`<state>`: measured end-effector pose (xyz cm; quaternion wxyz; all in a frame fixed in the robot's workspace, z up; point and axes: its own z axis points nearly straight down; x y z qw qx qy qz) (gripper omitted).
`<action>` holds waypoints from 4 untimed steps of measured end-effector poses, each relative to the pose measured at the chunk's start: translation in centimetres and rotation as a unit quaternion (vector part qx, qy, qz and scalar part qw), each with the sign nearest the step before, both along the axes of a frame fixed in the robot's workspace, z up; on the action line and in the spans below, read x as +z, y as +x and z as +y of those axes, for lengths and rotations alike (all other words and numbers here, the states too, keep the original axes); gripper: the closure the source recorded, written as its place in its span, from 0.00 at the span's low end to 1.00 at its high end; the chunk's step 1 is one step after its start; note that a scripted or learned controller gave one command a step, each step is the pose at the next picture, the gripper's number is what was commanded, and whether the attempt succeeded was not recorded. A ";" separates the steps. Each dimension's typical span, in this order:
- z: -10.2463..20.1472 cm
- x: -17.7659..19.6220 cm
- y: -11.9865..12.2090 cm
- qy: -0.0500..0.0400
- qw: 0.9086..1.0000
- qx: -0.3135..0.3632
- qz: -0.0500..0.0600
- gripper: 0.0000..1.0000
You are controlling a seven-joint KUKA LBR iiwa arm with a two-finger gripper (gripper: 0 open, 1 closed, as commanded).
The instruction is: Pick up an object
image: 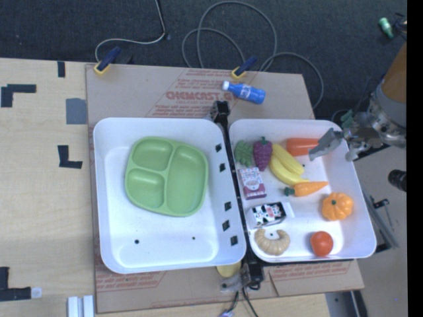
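We are seeing the gripper hanging over the upper right part of the right bin, its fingers spread wide and holding nothing. Just left of it a red-orange piece is lying along the bin's far side, with a banana beside it and a carrot just below. We are finding purple grapes and a green bunch near the dividing wall, a small pink packet under them, then a black-and-white carton and a bagel-like ring. A small pumpkin and a red tomato are sitting toward the near right corner. In the left bin a green divided plate is resting. Beyond the bins, a blue bottle is lying on the cardboard sheet
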<state>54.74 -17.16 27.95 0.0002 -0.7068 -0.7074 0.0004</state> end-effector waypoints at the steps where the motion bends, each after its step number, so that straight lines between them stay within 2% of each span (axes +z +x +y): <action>1: 3.8 -13.1 5.3 0.002 1.000 0.002 0.005 0.00; 2: 7.5 -19.2 10.0 0.000 1.000 0.001 -0.004 0.00; 3: 7.4 -17.8 10.0 0.000 1.000 0.000 -0.004 1.00; 4: 14.8 -8.9 10.5 0.002 1.000 0.004 -0.005 1.00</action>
